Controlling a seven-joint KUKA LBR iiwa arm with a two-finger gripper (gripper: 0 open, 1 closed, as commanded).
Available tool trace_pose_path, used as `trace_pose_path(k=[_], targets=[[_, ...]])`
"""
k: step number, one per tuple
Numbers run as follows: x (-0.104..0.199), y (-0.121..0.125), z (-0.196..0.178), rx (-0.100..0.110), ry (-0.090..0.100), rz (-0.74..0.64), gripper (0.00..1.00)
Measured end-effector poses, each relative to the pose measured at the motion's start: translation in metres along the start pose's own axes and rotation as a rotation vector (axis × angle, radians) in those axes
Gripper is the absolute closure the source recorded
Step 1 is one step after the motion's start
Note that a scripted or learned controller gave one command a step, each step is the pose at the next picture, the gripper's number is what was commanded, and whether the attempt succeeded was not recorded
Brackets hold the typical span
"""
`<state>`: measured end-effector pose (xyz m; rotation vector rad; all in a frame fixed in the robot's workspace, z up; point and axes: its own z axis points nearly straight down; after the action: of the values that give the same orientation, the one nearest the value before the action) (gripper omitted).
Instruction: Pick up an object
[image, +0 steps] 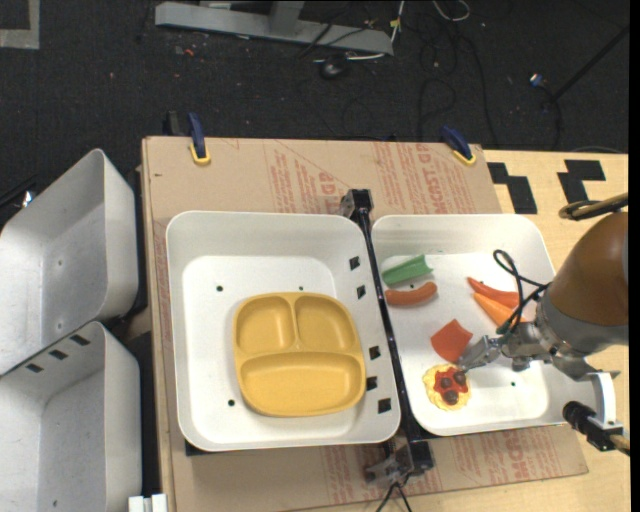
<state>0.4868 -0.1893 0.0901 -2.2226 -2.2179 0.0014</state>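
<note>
The right bin holds several toy foods. A green piece lies at its far left, with an orange-red sausage just in front of it. An orange carrot-like piece lies toward the right. A red flat piece sits mid-bin, and a small yellow disc with red toppings lies near the front wall. My gripper reaches in from the right, low over the bin. Its tip is between the red piece and the yellow disc, close to both. I see nothing held in it.
A yellow divided plate lies in the left bin. The arm's orange band overhangs the right bin's right side. Black cable loops above the carrot-like piece. More white bins stand off the bench at left.
</note>
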Motion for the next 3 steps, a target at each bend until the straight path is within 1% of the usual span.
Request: trace_pose_path(k=[1,2,3], targets=[[0.000,0.001,-0.012,-0.003,-0.001,0.001,1.00],[-0.009,0.001,-0.059,-0.006,-0.003,0.000,1.00],[-0.010,0.001,-0.101,-0.006,-0.003,-0.004,1.00]])
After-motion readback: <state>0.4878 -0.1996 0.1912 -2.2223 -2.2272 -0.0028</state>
